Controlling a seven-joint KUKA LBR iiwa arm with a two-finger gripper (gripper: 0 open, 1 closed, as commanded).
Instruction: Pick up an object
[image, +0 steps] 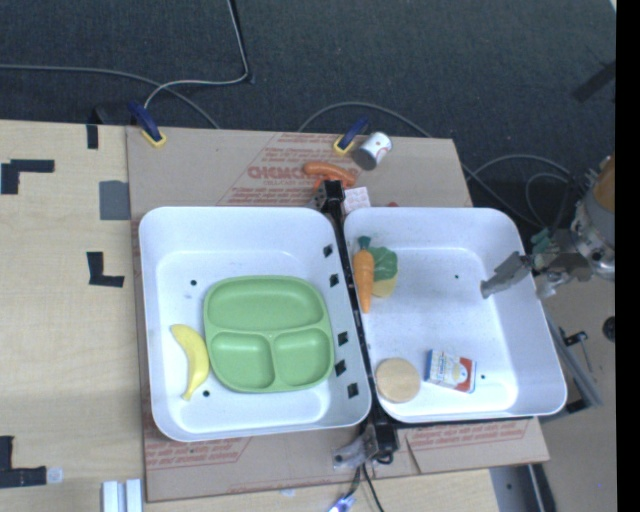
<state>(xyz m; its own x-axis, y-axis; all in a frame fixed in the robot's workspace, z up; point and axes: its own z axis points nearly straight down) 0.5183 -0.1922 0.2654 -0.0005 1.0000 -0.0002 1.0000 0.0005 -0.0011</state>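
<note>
The claw (510, 272) hovers over the right bin's (530, 330) smooth rim; its grip I cannot tell. Leftward lie a tapered carrot (364, 280), round disc (398, 380), flat carton (449, 370).

Blue-and-yellow clamps (148, 125) grip the cardboard sheet (290, 170); black cables (236, 40) cross the dark carpet (420, 60).

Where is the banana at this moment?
The banana lies in the left bin, near its left wall, just beside the left edge of the green divided plate.
</note>
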